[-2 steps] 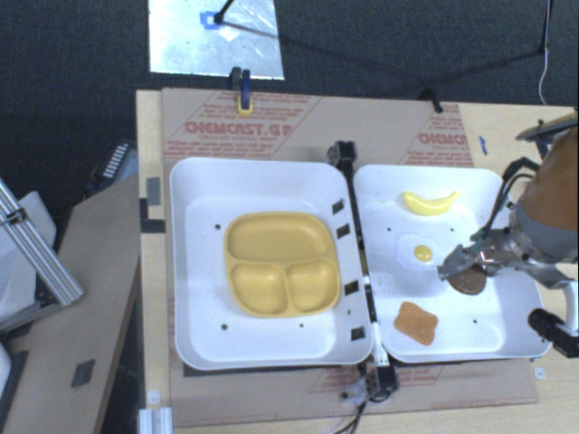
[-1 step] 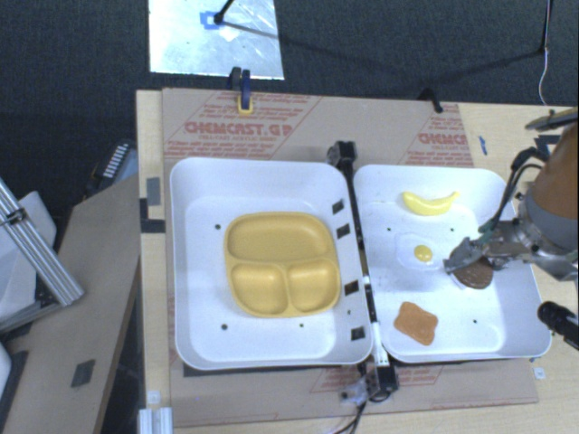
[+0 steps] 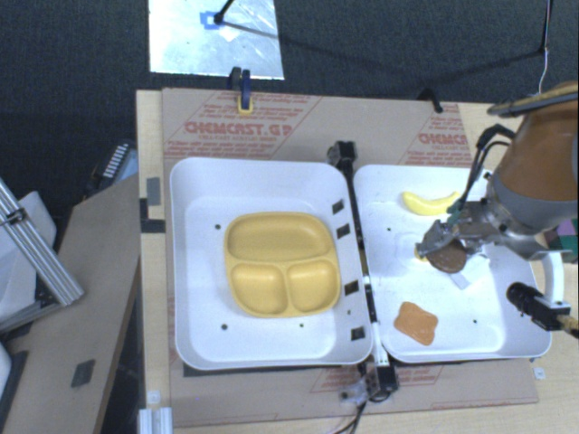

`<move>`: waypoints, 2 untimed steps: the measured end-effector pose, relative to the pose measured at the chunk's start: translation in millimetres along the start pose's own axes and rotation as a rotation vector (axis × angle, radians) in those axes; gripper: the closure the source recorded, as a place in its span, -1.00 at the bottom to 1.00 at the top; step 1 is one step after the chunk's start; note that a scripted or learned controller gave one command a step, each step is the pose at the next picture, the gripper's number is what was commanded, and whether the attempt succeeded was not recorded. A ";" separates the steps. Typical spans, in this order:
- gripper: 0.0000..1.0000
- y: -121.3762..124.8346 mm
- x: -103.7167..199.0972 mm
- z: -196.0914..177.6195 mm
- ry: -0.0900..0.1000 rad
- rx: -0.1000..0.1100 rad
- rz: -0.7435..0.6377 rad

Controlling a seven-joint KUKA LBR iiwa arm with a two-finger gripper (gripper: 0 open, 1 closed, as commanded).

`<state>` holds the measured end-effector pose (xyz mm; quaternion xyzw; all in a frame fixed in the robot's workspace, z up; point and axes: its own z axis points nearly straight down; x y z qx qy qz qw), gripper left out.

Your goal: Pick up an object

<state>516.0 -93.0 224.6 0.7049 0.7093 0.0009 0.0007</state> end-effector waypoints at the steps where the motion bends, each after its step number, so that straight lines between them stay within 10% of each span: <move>1: 1.00 18.0 43.6 -8.4 0.001 -0.001 -0.002; 2: 1.00 43.1 87.7 -16.2 0.000 0.000 0.000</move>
